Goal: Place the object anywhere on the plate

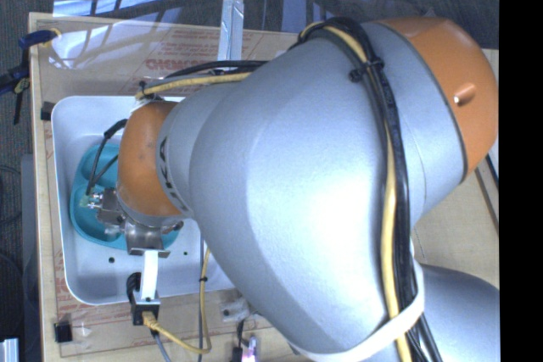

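Arm (339, 182) fills most of the frame, reaching in from the right and hanging over the left bin (64, 182). Yellow cable (182, 343) loops off the worktop (93, 326) front edge, below the bin's near rim. Just above that, a white bracket with a black clip (146, 284) hangs from the wrist. Pincer sits under the orange band (140, 165), blocked by the wrist; can't tell its state. Blue plate (85, 191) lies in the bin, left of the wrist, more than half covered; only its left arc shows. Object is hidden, so no location or axis to report. Bare bin floor shows along the left wall and near-left corner. Clear panels (127, 21) stand at the far edge.
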`<state>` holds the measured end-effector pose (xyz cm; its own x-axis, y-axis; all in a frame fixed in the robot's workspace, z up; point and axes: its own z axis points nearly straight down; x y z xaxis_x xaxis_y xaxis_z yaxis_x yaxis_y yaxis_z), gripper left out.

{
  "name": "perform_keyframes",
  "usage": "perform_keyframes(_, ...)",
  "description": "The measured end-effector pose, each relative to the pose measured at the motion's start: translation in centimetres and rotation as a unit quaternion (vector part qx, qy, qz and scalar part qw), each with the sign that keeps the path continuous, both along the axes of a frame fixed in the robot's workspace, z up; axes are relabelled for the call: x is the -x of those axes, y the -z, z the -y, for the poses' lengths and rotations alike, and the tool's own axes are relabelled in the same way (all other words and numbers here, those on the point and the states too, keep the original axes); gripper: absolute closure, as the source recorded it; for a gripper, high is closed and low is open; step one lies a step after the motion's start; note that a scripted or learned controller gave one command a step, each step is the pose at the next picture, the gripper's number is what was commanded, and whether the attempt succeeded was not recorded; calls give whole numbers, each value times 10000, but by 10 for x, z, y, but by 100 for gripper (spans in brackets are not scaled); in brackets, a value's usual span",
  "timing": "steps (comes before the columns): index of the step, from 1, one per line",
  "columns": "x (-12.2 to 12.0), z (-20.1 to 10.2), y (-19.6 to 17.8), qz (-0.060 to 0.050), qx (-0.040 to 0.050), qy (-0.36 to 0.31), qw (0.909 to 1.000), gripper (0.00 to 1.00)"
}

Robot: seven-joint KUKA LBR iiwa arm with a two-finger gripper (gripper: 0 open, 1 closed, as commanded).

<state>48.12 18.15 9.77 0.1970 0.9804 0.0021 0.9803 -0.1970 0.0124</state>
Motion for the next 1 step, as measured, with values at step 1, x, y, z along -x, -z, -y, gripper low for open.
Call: perform_keyframes(1, 5, 47, -43, -73, 0, -445, 9990, 100)
